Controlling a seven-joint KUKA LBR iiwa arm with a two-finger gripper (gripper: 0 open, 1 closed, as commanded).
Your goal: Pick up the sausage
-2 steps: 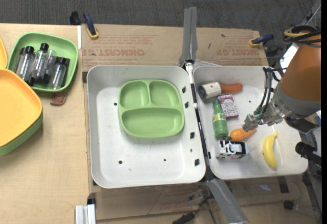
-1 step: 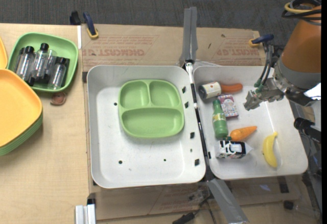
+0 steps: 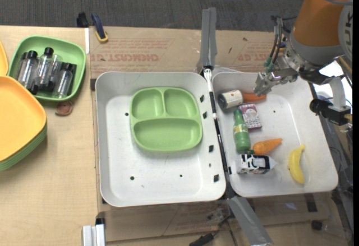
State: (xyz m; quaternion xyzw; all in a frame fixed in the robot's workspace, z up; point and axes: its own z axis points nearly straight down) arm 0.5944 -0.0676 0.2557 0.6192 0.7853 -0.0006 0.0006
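Note:
The sausage (image 3: 251, 95) is a short orange-red piece lying near the back of the right bin (image 3: 320, 183), just right of a small silver can (image 3: 230, 98). Only its left part shows, because the gripper (image 3: 263, 84) hangs directly over its right end. The gripper reaches in from the upper right on the grey arm with its orange band (image 3: 322, 9), low and close to the sausage. Whether it touches the sausage is unclear.
Also in the right bin are a pink box (image 3: 251, 116), a green bottle (image 3: 242, 134), a carrot (image 3: 267, 145), a small carton (image 3: 254, 164) and a banana (image 3: 296, 165). The left bin (image 3: 112, 183) holds a green divided plate (image 3: 166, 118). A tray of bottles (image 3: 47, 68) and yellow plates (image 3: 19, 121) sit far left.

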